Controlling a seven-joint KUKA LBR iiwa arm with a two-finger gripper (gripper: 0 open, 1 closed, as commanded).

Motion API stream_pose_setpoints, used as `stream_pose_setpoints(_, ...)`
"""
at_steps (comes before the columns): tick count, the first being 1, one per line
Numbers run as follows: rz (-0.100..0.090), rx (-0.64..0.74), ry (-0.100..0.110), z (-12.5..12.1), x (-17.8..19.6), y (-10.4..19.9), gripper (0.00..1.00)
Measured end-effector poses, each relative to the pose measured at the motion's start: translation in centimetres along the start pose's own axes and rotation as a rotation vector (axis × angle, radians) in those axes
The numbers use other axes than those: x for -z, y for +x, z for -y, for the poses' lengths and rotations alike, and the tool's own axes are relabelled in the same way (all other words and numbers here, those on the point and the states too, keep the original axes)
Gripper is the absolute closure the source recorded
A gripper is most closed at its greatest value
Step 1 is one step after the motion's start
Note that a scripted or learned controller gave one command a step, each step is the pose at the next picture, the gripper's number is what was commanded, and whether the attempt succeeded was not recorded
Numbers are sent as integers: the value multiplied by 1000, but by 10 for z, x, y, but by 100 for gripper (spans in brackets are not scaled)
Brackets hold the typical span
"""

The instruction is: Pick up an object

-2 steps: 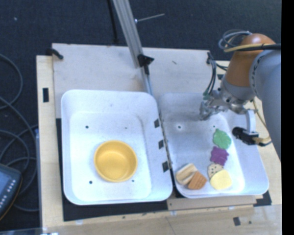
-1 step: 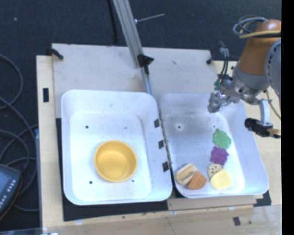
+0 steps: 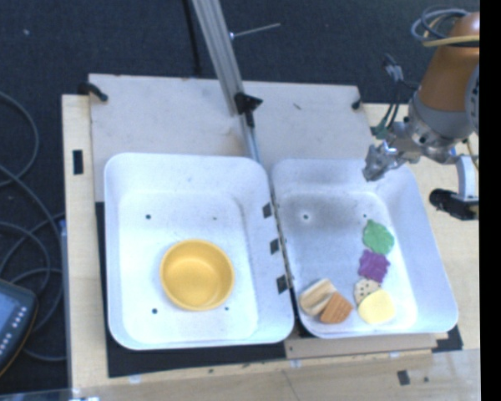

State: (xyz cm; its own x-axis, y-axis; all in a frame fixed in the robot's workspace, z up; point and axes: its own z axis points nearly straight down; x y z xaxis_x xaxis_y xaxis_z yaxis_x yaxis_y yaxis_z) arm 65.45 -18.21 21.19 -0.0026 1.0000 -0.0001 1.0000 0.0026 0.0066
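White plastic forms both shallow bins on the bench; the left bin (image 3: 134, 224) holds a round yellow bowl (image 3: 197, 274), upright with its opening facing up, sitting in the lower middle of the floor. The right bin (image 3: 334, 224) carries a cluster of small pieces along its near right side: a green leafy piece (image 3: 378, 237), a purple piece (image 3: 372, 266) just below it, a pale yellow rounded piece (image 3: 377, 307), a small tan spotted piece (image 3: 365, 289), a beige ridged piece (image 3: 316, 294) and an orange wedge (image 3: 336, 309) touching it. None shows a clear long axis except the ridged piece, lying slantwise. The grey arm's gripper (image 3: 376, 170) hangs over the right bin's far right corner, holding nothing visible.
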Motion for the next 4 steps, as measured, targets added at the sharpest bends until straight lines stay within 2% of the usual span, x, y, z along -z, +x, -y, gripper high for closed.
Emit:
stream_pose_setpoints(2, -3, 6, 3, -16, 26, 110, 100)
stream_pose_setpoints(3, -1, 5, 7, -15, 18, 162, 100)
stream_pose_setpoints(4, -3, 6, 4, -27, 29, 218, 100)
